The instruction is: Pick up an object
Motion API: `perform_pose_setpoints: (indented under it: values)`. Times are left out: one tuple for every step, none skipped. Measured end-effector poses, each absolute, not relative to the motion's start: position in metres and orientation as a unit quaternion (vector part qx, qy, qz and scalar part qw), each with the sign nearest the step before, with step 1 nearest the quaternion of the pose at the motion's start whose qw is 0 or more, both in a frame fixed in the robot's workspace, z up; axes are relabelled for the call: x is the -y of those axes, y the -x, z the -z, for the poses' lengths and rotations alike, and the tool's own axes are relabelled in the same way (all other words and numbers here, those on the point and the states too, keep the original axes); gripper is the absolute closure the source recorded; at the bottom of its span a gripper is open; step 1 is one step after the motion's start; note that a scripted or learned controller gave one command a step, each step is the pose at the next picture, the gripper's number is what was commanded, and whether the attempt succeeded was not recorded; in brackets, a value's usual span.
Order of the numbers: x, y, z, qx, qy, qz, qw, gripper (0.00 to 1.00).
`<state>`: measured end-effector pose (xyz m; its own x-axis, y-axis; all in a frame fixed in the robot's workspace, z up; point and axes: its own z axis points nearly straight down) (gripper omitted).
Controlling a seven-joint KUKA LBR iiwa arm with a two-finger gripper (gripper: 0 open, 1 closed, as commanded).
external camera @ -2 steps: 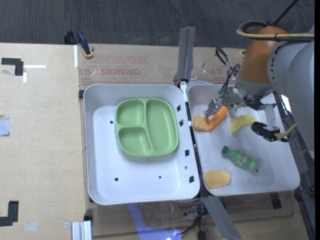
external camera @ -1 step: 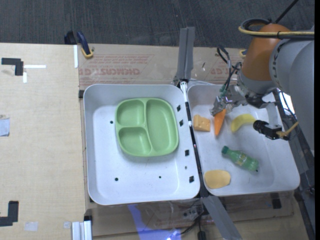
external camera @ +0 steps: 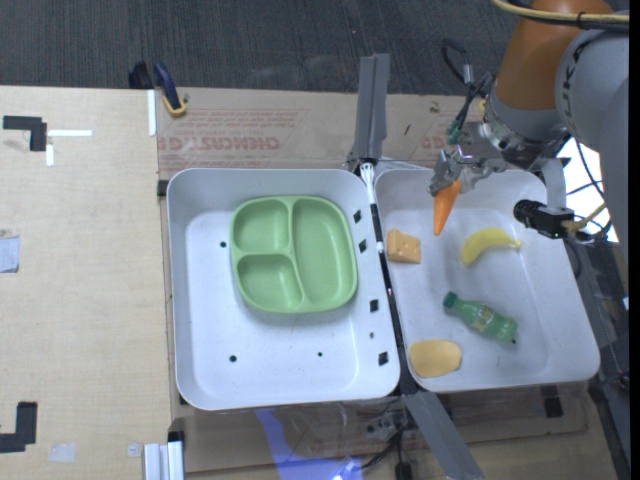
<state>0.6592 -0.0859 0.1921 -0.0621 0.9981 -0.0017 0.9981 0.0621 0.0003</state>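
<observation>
My gripper (external camera: 452,171) hangs over the far left part of the right bin (external camera: 560,368). It is shut on the top of an orange carrot (external camera: 443,211), which points down from its fingers and seems lifted off the bin floor. On the floor of the same bin lie a yellow banana (external camera: 488,243), a tan wedge-shaped piece (external camera: 403,247), a green bottle (external camera: 481,317) on its side and a rounded yellow-orange piece (external camera: 436,358).
The left bin (external camera: 200,368) holds a green divided plate (external camera: 295,253). A grey upright post (external camera: 372,108) stands behind the seam between the bins, close to the gripper's left. The arm reaches in from the upper right.
</observation>
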Motion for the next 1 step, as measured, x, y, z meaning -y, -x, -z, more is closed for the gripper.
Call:
perform_pose_setpoints:
  values:
    - [0.0591, -0.6591, -0.2778, -0.720, -0.694, 0.0010, 0.000, 1.00]
